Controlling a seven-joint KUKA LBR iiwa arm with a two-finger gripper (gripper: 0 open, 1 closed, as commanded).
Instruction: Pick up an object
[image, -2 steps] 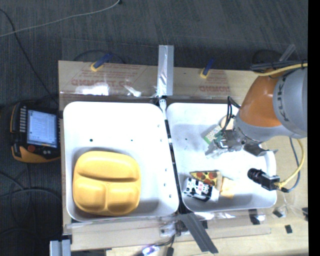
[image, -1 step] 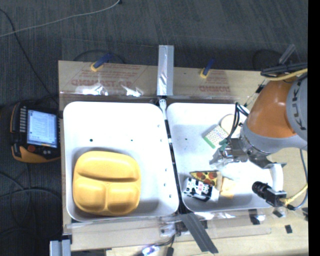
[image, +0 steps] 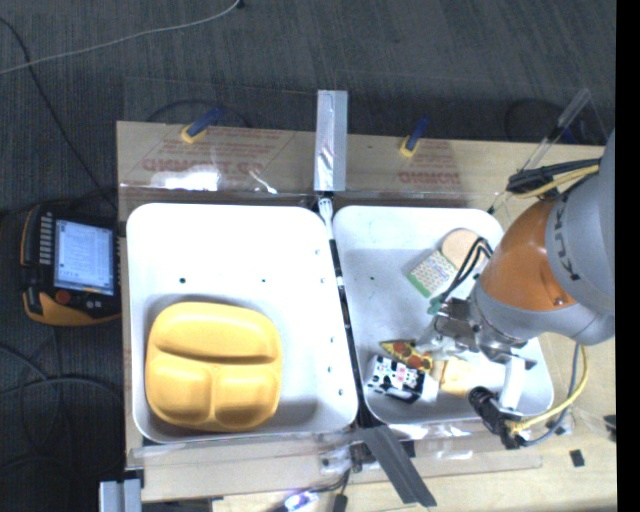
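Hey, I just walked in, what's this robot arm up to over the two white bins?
The grey and orange arm reaches in from the right over the right bin, its gripper low among a small clutter of items near the front: a black and white packet and a green patterned card. Nothing is visibly lifted. The left bin holds a large yellow foam piece, untouched.

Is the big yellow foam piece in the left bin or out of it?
In. The yellow foam piece lies wholly inside the left bin, against its near wall.
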